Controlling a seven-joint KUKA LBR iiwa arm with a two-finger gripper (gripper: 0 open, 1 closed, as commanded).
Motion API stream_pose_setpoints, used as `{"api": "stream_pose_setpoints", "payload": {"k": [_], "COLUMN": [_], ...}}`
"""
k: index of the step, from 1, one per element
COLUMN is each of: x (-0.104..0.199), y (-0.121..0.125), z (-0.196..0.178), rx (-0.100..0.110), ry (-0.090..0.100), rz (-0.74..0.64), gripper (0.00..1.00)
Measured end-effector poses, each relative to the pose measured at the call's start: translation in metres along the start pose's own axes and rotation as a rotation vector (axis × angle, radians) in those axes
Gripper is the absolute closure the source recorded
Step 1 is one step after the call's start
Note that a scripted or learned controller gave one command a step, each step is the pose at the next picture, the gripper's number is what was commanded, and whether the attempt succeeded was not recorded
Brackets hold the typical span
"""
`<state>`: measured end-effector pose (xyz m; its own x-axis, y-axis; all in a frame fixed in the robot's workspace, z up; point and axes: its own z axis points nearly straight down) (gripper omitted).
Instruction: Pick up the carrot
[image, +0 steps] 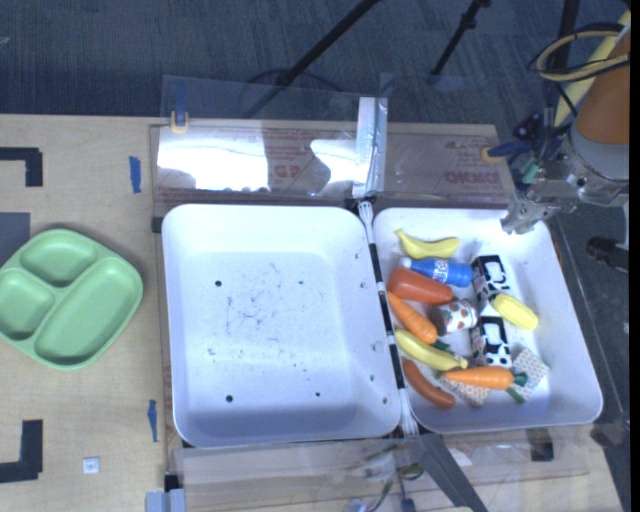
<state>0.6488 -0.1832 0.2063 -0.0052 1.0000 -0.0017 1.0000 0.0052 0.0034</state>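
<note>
Lying nearest the camera in the right bin (575, 400), the carrot (486, 378) rested almost level, its green top pointing right, beside a brown sausage (428, 385) at the bin's front left. Just behind them a yellow banana (425, 350) slanted across the pile, with a black-and-white cow toy (492, 340) and a yellow lemon-like piece (516, 311) to its right. Farther back sat an orange, carrot-like piece (412, 315), a red-orange one (422, 287), a blue bottle (442, 270) and a second banana (428, 243). The left bin (200, 250) stood alongside, touching the right one at the middle seam. A green divided plate (65, 297) lay on the desk (70, 160), well left of both bins. At the far right corner of the right bin, the gripper (522, 218) hung over the rim, well apart from the carrot; whether its fingers were spread or pressed together could not be told.
</note>
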Motion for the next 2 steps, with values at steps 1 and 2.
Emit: {"api": "stream_pose_setpoints", "payload": {"k": [1, 2], "x": [0.000, 0.080], "y": [0.000, -0.060], "z": [0.000, 0.047], "rx": [0.000, 0.004], "ry": [0.000, 0.002], "rz": [0.000, -0.003], "gripper": [0.00, 0.00]}}
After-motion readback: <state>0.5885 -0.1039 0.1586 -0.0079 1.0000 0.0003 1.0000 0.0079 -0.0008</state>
